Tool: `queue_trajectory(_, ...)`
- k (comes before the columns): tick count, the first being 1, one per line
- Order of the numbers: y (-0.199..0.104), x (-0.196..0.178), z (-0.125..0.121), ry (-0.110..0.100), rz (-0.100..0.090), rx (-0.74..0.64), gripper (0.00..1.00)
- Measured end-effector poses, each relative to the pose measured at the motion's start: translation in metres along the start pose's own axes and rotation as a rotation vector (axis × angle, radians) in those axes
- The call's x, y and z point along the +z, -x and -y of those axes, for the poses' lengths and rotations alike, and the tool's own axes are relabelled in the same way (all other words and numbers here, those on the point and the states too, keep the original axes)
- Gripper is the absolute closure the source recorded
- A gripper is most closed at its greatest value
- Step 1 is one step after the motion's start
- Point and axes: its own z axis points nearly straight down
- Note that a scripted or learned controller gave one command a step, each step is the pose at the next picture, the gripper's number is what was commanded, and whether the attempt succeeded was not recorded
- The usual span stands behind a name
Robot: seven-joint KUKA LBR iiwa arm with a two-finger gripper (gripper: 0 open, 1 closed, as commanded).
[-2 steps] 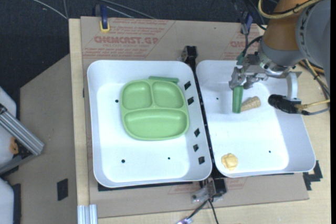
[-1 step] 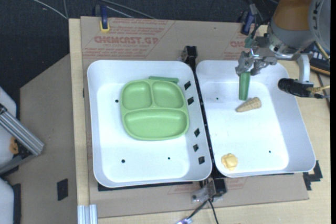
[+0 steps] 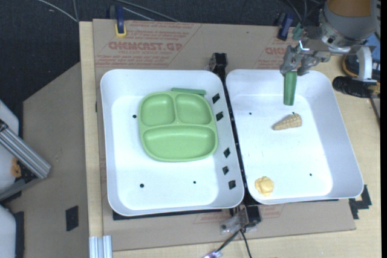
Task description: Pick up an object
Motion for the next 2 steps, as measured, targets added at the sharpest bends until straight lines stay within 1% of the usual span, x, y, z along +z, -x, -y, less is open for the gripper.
queue_trajectory(1,-0.043,0.007,0.008,-0.009,-0.003,-0.003,1.0)
queue_trajectory(2,-0.096,0.001,0.024,-0.009,-0.004,-0.005,1.0)
